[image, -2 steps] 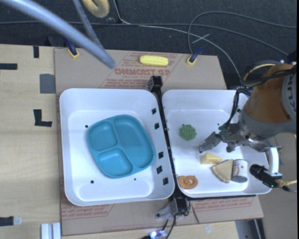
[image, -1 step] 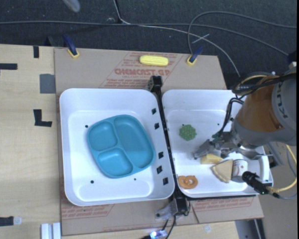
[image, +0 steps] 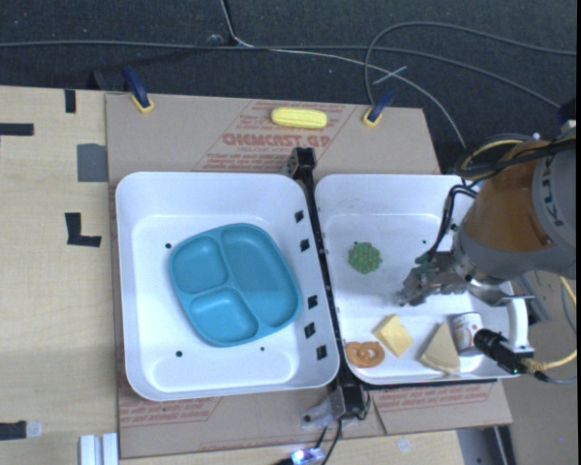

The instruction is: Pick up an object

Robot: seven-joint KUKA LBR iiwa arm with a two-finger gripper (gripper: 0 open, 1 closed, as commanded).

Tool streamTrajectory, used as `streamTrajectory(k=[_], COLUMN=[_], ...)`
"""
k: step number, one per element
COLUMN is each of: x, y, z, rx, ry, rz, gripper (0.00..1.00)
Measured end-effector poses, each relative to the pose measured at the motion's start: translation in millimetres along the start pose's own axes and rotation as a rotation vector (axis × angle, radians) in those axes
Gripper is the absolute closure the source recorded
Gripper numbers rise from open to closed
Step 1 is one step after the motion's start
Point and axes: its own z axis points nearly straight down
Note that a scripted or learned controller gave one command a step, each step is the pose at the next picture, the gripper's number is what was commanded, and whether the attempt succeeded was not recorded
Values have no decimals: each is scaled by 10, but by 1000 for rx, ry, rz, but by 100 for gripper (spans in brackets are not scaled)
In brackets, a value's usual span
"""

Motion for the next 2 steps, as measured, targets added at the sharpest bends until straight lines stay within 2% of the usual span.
streamTrajectory(k=[2], x=[16], y=[117], z=[-1220], rx=[-9], ry=[-3], rz=[0], gripper=[100])
